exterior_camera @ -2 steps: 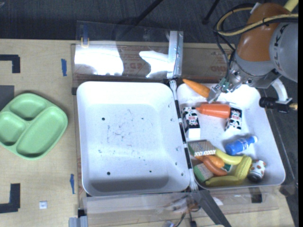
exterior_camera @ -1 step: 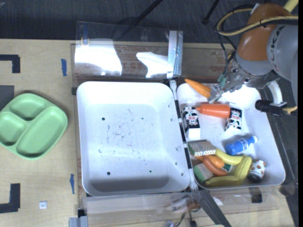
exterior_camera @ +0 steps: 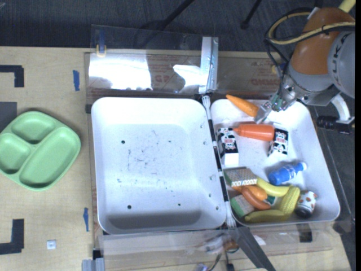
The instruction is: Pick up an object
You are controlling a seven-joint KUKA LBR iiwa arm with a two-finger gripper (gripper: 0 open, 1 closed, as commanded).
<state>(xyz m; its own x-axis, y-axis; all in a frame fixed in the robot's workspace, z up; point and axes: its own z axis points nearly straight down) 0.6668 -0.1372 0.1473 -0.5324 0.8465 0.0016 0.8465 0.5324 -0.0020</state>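
Overhead, the camera view looks down at a slant on a pale wooden bench (exterior_camera: 45, 219) marked with black corner brackets and short strips of blue tape. Beyond its far edge lies dark grey carpet crossed by thin black stand legs. Two shallow white bins sit side by side. The left bin (exterior_camera: 113, 117) has a scuffed, speckled floor, with a sheet of clear plastic (exterior_camera: 146, 66) standing behind it and catching glare. A green divided plate (exterior_camera: 36, 149) rests on the bench well to the left of the bins.

The right bin (exterior_camera: 324, 168) holds the clutter. An orange carrot (exterior_camera: 241, 104) lies near its far wall, and just in front of it is an orange bottle (exterior_camera: 256, 131) lying on its side. Two black-and-white cartons flank that bottle: the left carton (exterior_camera: 227, 140) and the right carton (exterior_camera: 278, 141). Nearer the front are a blue bottle (exterior_camera: 286, 173), a yellow banana (exterior_camera: 279, 202), a patterned flat packet (exterior_camera: 242, 179) and a small ball (exterior_camera: 306, 203).

The grey arm (exterior_camera: 321, 66) with its orange band reaches in from the right. Its gripper (exterior_camera: 265, 113) hangs low over the far part of the right bin, just beside the carrot and above the orange bottle. Whether its fingers are apart or together cannot be told, and no object can be seen between them.
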